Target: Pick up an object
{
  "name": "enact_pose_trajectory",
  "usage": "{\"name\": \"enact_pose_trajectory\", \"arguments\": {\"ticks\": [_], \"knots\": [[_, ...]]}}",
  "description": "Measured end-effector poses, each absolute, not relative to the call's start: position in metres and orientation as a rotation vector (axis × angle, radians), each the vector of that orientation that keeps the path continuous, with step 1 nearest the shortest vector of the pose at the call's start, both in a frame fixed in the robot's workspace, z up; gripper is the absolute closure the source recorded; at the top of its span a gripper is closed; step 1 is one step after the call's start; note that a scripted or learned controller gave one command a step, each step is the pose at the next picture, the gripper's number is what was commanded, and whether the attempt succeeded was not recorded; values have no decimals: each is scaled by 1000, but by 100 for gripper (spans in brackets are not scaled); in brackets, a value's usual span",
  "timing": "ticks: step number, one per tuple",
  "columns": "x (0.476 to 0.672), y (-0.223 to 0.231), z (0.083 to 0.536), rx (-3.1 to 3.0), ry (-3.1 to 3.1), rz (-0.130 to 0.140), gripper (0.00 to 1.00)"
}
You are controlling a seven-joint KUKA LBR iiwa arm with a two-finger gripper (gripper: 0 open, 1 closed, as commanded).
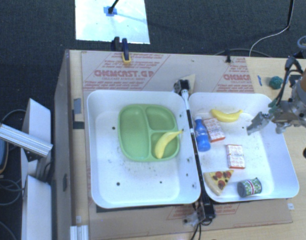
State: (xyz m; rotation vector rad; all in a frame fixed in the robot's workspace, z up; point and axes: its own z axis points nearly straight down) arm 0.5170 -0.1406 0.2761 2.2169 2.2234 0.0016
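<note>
The right bin point(280, 156) holds a yellow banana point(226, 115), a blue bottle point(201, 134), a red-and-white packet point(213, 129), a red-and-white box point(235, 156), a pizza slice point(219, 180) and a green can point(249, 187). My gripper point(268, 126) hangs above the bin's upper right part, to the right of the banana and apart from it. Its fingers stand open with nothing between them. In the left bin point(105, 149), a second banana point(165, 142) lies on a green divided plate point(143, 132).
The two bins meet at a ridge point(192, 144) down the middle. A clamp point(124, 49) sits at the bench's back edge, and a teal object point(276, 81) lies on the bench behind the right bin. Cables trail at the back right.
</note>
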Motion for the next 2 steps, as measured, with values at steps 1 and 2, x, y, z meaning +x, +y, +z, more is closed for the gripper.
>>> {"name": "enact_pose_trajectory", "arguments": {"ticks": [1,2], "knots": [[601,-119,150,2220,2227,-2,0],[591,-102,99,2217,2221,0,0]]}}
